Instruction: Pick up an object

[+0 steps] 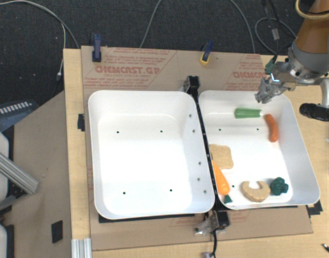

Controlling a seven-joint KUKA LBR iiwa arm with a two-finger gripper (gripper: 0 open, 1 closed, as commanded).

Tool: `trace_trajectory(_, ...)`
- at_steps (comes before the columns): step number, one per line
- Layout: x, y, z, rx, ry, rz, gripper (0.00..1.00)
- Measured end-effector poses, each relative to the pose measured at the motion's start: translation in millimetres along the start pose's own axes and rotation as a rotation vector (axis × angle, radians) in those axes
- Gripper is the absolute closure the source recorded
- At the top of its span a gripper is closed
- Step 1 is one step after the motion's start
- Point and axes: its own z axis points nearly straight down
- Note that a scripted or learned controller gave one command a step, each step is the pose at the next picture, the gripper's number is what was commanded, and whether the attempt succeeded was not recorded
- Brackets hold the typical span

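Gripper [266,93] at far rim of right bin [301,160], near its back right corner, fingers pointing down-left. Jaw state: can't tell, tips too small and blurred against the white rim. Nothing seen between them.

Just beside gripper, a little nearer and to the left: green stick [247,112], lying flat, lengthwise across bin, not touching gripper. Right of it, close by: orange sausage [272,128], lying slanted toward front right wall.

Further out, along bin's left wall: tan slice of bread [221,155], flat. Touching its front edge: carrot [221,180], pointing toward bin's front left corner. Front of bin: tan curved pastry [254,191], w/ dark green broccoli piece [279,186] just beside it on the right.

Above gripper: grey wrist, then orange band of arm [314,34], coming in from upper right.

Left bin [100,144]: touching right bin along the middle, black clips at the seam front and back. Both bins on cardboard sheet [132,69] w/ red print, clamped at far edge by blue clamp [96,44] and yellow-blue clamp [206,53]. Cables looping over dark floor behind.
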Motion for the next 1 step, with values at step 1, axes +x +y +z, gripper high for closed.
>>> trace_trajectory(1,-37.6,-4.7,109.7,0.01,0.002,0.003,0.0)
